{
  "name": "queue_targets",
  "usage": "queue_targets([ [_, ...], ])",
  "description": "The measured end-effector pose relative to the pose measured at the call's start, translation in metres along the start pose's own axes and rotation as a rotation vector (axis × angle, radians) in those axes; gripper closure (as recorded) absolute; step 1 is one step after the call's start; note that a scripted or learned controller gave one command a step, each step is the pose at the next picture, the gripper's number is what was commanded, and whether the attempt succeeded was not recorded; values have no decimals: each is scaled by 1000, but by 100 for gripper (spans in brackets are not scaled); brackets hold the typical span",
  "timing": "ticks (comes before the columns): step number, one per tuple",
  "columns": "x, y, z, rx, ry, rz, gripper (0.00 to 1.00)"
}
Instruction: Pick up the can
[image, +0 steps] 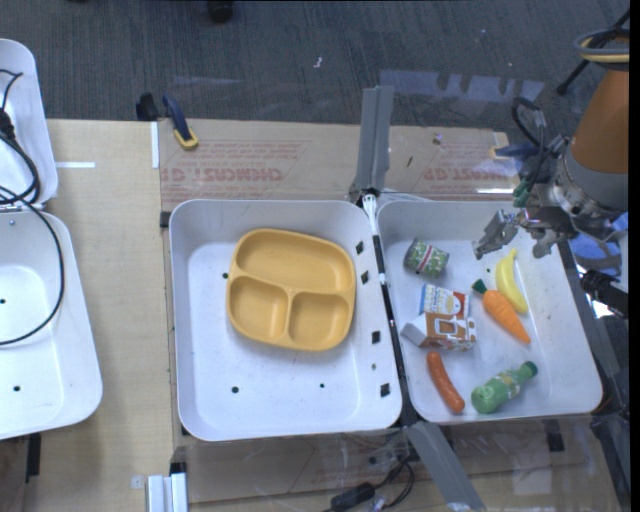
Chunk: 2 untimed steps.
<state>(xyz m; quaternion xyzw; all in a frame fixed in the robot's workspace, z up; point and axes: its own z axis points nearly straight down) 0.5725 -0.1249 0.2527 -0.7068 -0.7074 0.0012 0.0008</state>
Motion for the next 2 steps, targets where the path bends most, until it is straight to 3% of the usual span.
queue_targets([
  [1,24,53,104,2,0,10,0],
  [2,30,47,162,1,1,211,0],
])
